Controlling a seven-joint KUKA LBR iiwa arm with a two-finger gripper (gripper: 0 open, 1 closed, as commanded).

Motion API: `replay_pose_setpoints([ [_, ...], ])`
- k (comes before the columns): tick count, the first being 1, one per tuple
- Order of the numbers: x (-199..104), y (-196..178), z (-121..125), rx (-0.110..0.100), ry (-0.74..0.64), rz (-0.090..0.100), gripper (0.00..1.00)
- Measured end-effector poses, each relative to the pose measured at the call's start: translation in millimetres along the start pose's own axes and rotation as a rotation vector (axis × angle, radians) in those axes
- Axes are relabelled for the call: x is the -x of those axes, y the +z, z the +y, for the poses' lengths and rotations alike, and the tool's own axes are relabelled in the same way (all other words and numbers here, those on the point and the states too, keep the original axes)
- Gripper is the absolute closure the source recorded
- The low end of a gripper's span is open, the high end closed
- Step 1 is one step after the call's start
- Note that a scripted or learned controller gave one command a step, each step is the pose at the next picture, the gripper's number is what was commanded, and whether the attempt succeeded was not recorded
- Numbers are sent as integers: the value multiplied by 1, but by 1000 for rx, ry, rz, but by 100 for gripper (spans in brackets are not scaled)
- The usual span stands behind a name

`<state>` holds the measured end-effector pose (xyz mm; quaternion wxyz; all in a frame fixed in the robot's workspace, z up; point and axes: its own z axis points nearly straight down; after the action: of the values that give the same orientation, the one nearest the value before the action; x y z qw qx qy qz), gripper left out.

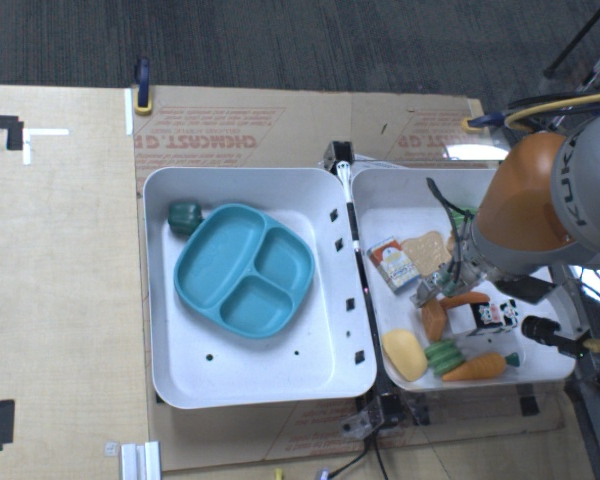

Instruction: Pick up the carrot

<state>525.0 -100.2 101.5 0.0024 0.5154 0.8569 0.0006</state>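
Nearest the right bin's [380, 193] front wall lies the carrot [476, 368], beside a green piece [442, 357] and a yellow one [404, 354]. Just behind, the gripper [442, 290] hangs low over other small items; whether it is spread or pressed together is unclear. Farther left, a blue plate [244, 269] sits in the left bin [180, 368].

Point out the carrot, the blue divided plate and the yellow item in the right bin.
carrot [477, 368]: camera view, middle of its orange body.
blue divided plate [218, 258]: camera view, floor of its largest compartment.
yellow item [404, 354]: camera view, middle of its top surface.
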Motion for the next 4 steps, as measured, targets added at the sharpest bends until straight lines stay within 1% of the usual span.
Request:
replay_pose_setpoints([
  [1,-81,-90,64,-2,-63,2,100],
  [2,-110,-89,107,-6,302,0,100],
  [3,-161,-34,122,-12,368,3,100],
  [4,-107,-412,82,0,341,-2,100],
])
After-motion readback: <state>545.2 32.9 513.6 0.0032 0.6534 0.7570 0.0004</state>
